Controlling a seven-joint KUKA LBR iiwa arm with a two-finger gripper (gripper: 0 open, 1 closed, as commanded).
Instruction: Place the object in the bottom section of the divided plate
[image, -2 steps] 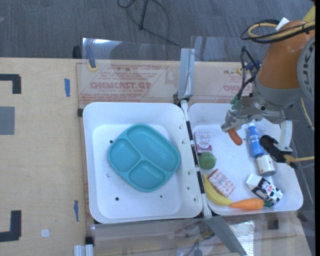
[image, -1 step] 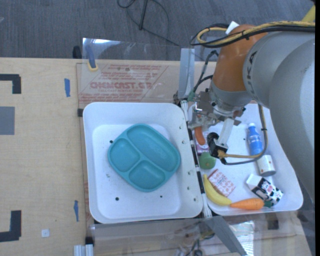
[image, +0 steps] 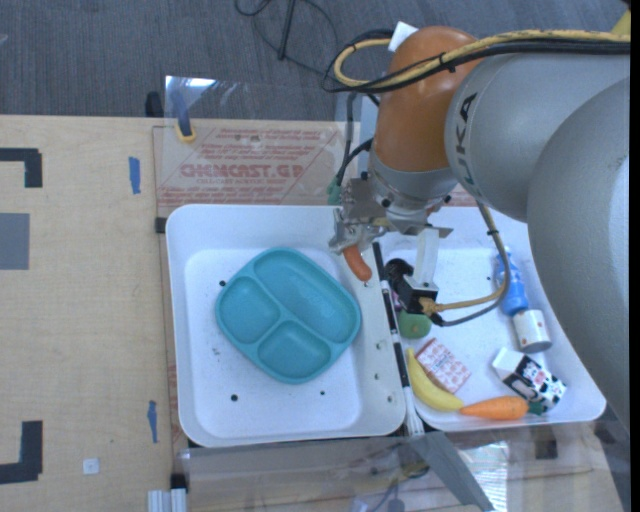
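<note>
One step in hand, by the look of it: carrying the small orange-red piece (image: 356, 265) from the top edge of the wall between the two bins over to the teal divided plate (image: 222, 300) in the middle of the left bin (image: 180, 300).

To do it well:
- Lift enough to clear the plate's raised rim before travelling, not dragging across the bin floor.
- Head for the section nearest the bin's bottom edge, not the large one along the plate's top or the small one on its left.
- Stop over the middle of that section, away from the ridges, since a long rounded piece probably rolls.
- Lower close to the plate before letting go; no dropping from height.
- Rise straight up afterwards, so as not to nudge the plate.

Gripper (image: 350, 240): directly above the orange-red piece and apparently touching its upper end. Cannot tell how wide open, nor whether truly gripping or merely resting against the piece; too much hidden under the wrist.
</note>
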